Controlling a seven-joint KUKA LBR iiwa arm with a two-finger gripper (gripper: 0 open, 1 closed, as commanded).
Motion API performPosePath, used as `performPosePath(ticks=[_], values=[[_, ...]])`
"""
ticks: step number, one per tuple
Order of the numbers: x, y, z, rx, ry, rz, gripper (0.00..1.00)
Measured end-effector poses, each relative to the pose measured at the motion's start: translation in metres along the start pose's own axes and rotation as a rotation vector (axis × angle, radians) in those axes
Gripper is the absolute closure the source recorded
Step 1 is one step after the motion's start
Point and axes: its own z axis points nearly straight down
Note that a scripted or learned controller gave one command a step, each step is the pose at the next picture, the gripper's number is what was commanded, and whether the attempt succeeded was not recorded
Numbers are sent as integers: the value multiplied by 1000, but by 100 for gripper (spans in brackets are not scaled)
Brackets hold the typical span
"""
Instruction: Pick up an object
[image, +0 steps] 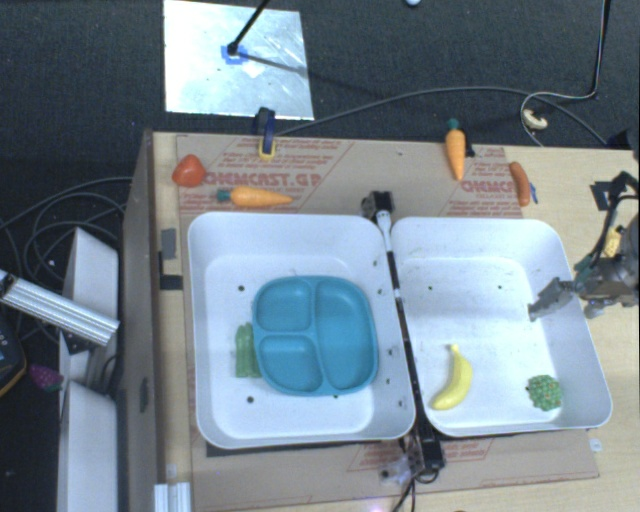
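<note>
The tool (548, 300) was seen at the right bin's (480, 238) right rim, largely cut off by the frame edge, so its opening could not be told. A yellow banana (453, 380) and a green bunch of grapes (544, 392) lay apart near that bin's near wall. In the left bin (290, 235), a green item (245, 351) was partly hidden behind the blue divided plate (315, 335).
</note>
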Motion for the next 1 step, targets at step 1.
performPosePath(ticks=[1], values=[[59, -3, 102, 2, 2, 0, 0]])
